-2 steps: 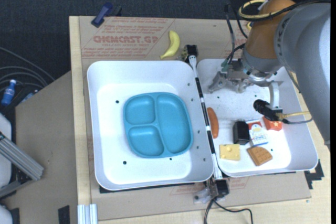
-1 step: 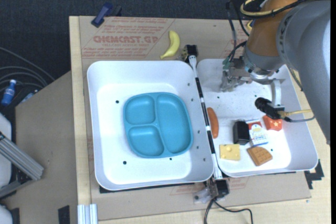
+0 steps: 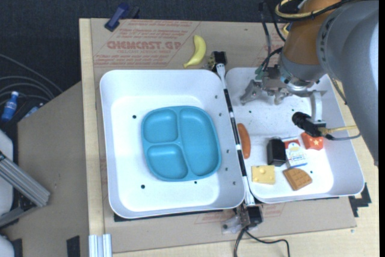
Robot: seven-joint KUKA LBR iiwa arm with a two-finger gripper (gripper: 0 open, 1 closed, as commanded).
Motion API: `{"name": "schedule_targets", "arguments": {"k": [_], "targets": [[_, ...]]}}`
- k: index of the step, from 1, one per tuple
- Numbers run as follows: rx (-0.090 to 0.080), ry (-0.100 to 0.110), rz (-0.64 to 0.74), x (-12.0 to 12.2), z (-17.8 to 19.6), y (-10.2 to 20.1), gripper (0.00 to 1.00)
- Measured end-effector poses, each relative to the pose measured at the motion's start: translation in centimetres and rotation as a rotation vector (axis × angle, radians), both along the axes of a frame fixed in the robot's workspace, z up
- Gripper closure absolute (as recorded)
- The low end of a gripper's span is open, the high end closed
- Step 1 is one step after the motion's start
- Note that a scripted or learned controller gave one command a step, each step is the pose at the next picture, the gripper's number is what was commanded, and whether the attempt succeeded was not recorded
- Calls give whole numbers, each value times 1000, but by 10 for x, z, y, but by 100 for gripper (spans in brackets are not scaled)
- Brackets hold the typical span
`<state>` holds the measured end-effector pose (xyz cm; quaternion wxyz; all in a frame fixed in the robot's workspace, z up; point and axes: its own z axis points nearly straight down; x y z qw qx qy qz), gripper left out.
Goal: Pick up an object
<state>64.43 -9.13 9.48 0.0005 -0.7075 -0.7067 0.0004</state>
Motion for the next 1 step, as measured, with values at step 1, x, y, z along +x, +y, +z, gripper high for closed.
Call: {"name": "schedule_targets", "arguments": {"k": [1], "targets": [[-1, -3, 2, 15, -10, 0, 0]]}}
